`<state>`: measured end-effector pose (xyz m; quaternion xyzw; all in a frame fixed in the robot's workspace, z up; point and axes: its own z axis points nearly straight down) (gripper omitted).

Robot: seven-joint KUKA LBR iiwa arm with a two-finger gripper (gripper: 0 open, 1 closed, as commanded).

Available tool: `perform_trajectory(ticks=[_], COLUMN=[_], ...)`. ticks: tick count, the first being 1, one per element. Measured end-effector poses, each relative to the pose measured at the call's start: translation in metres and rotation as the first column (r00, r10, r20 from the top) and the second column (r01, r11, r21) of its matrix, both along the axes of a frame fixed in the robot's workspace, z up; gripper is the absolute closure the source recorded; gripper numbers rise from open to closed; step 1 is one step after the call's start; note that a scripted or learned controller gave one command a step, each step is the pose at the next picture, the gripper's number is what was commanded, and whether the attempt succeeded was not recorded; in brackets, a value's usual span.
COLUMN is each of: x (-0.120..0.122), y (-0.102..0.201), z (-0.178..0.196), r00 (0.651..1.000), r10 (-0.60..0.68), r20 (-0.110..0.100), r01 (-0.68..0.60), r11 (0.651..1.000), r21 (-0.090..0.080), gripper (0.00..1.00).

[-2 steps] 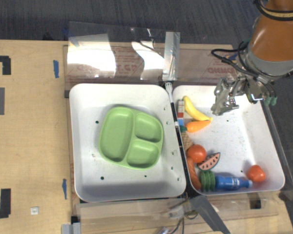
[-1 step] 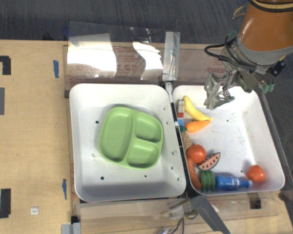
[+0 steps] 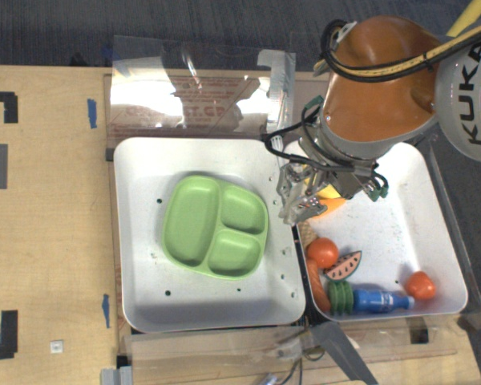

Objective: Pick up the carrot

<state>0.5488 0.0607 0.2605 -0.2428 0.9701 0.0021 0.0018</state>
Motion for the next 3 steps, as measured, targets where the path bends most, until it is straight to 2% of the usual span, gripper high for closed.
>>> perform_trajectory(ticks=[1, 2, 3], x=[0.035, -0.035, 0.005], y=[-0.06, -0.091, -0.168], z=[0.036, -0.079, 0.087], r00=[0.996, 0.999, 0.999], r10=[0.093, 0.036, -0.052], r20=[0.009, -0.007, 0.013], r01=[-0.093, -0.036, 0.052], r11=[0.996, 0.999, 0.999], r21=[-0.005, -0.003, -0.008], gripper=[1.0, 1.0, 1.0])
